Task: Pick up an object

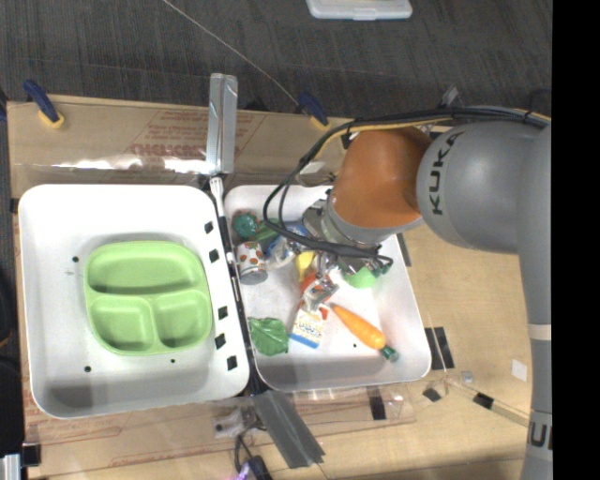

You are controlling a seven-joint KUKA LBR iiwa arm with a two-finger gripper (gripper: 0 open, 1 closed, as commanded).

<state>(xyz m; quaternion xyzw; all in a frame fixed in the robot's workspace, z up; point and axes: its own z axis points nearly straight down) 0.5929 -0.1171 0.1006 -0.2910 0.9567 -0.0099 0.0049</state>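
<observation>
The tabletop (112,122) bears two bins; above the carrot (356,325), the hand (322,281) sits among clutter, presumably seeking a grasp; its grip I cannot tell.

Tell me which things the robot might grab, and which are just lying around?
For the job:
tool
carrot
green leaf
small can
teal toy
little packet

Just lying about:
green tray in the left bin
blue clamps
clear lid on the floor
</observation>
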